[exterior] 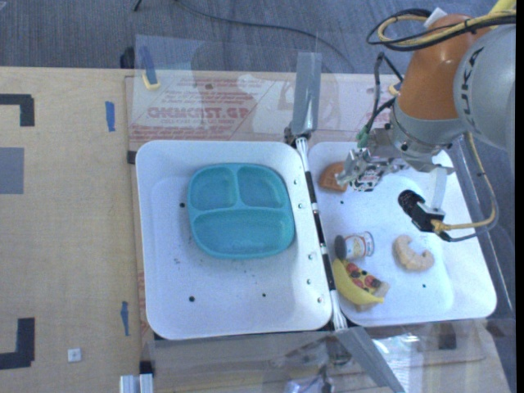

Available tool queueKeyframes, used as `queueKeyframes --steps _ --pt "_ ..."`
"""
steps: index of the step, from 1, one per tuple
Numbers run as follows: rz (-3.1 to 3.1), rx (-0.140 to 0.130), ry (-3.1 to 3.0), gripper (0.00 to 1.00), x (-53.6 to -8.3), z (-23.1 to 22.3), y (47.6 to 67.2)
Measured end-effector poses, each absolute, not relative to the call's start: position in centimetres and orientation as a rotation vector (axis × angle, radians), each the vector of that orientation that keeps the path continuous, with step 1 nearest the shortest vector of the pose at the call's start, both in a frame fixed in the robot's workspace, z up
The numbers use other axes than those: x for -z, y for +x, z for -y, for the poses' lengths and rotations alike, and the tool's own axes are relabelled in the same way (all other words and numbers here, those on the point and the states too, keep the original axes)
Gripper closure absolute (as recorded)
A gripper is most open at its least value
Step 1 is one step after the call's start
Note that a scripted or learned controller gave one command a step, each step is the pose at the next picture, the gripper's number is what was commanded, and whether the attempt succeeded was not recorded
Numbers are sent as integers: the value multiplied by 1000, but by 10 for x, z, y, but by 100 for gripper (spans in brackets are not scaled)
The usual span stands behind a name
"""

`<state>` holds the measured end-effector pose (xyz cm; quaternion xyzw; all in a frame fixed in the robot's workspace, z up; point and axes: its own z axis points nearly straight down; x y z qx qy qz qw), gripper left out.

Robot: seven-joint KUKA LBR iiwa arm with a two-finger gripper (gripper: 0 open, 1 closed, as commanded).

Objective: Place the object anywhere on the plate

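Observation:
A teal plate (241, 210) with three compartments lies in the left bin (164, 244). The right bin (467, 293) holds an orange-brown piece of toy food (331, 176) at its far left corner, a small jar (357, 246) on its side, a banana-shaped toy (359, 283) and a tan croissant (413, 253). My gripper (364, 174) hangs over the far part of the right bin, just right of the orange-brown piece. Nothing shows between its fingers.
A raised divider (315, 219) separates the two bins. A black cable plug (419, 210) hangs off the arm over the right bin. A clear panel and a metal post (307, 92) stand behind the bins.

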<state>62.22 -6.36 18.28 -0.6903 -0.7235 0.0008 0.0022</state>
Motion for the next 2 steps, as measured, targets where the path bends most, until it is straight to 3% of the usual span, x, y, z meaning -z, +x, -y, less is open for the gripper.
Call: queueKeyframes --steps 1,2 --pt "2134 -1 -2305 100 -182 -12 649" --pt "2280 -7 -2154 100 -182 -74 620"
